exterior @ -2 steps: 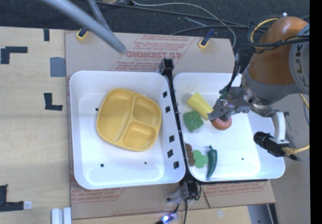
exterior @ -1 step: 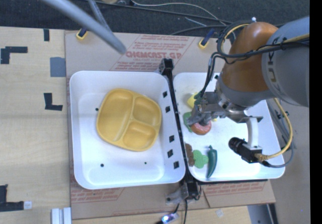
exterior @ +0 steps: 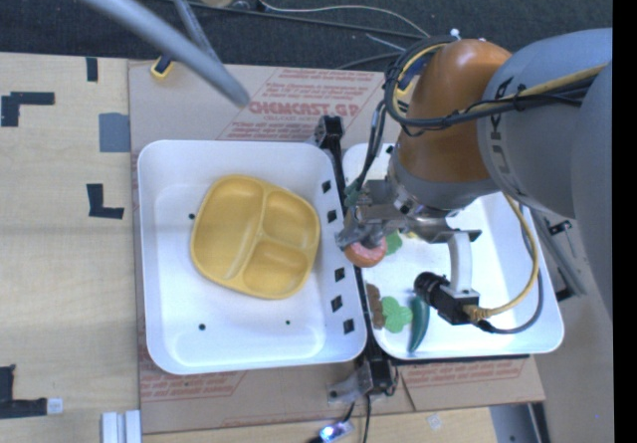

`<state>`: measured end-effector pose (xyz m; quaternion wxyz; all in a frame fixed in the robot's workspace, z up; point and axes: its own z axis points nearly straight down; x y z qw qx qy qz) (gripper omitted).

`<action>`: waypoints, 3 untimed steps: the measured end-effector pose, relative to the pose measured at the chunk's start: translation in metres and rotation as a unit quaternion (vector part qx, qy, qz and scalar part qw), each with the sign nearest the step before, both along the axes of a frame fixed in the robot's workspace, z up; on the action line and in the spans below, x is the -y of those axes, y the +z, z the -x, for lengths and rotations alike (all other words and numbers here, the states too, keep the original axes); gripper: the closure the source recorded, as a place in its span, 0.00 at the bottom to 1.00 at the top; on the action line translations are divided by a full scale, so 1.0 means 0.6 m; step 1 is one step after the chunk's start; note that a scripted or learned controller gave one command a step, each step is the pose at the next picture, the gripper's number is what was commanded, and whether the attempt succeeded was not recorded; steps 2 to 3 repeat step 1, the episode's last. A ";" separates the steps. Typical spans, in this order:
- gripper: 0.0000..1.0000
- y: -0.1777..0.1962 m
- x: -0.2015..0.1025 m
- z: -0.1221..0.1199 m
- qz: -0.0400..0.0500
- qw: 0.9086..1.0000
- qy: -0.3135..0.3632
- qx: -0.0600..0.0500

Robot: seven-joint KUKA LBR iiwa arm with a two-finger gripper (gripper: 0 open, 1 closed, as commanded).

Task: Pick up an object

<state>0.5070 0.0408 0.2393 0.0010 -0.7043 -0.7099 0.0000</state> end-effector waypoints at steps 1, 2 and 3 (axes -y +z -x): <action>1.00 -0.030 -0.096 0.008 0.001 1.000 -0.001 -0.002; 1.00 -0.030 -0.096 0.008 0.001 1.000 -0.001 -0.002; 1.00 -0.030 -0.096 0.008 0.001 1.000 -0.001 -0.002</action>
